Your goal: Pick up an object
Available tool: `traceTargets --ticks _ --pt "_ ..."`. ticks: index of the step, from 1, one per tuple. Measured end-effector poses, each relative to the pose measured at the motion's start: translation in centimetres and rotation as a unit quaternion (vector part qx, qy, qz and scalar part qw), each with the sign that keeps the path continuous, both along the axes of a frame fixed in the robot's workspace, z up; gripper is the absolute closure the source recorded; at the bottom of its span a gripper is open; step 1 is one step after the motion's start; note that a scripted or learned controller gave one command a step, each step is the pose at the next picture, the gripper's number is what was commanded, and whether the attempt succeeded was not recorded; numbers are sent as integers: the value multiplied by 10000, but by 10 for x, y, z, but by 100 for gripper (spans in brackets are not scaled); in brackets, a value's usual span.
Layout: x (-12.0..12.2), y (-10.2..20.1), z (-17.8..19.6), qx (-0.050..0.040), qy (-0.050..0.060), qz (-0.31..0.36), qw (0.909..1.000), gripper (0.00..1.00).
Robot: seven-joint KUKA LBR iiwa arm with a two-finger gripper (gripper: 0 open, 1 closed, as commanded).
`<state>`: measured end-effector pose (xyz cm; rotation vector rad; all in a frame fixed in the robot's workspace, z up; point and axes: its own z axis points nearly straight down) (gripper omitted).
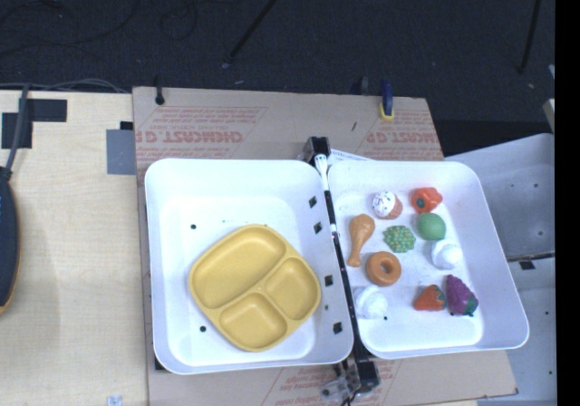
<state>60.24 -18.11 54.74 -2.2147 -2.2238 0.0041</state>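
The right bin (pixel 494 241) holds several toy foods: a drumstick (pixel 361 236), a donut (pixel 383 268), a green broccoli piece (pixel 399 238), a white speckled ball (pixel 386 205), a red pepper (pixel 426 199), a green lime (pixel 431 227), a white piece (pixel 445 256), purple grapes (pixel 460 295), a red strawberry (pixel 430 299) and a white lump (pixel 371 303). All lie loose on the bin floor.
The left bin (pixel 181 205) holds a yellow three-compartment tray (pixel 255 287). Both bins rest on a cardboard sheet (pixel 272 128) over a wooden bench. A grey plate (pixel 526 205) lies at the right. Clips join the bins along the middle divider (pixel 326 232).
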Motion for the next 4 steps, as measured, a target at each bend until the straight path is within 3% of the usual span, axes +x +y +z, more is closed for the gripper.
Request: traceTargets --ticks 1,2,3,4 --pt "-70 -34 -82 16 34 -44 10000 100" --pt "-7 -20 -194 11 15 -16 10000 100" --pt "-34 -33 -35 -34 -98 -25 9999 100" --pt "43 -15 -181 22 40 -11 10000 100"
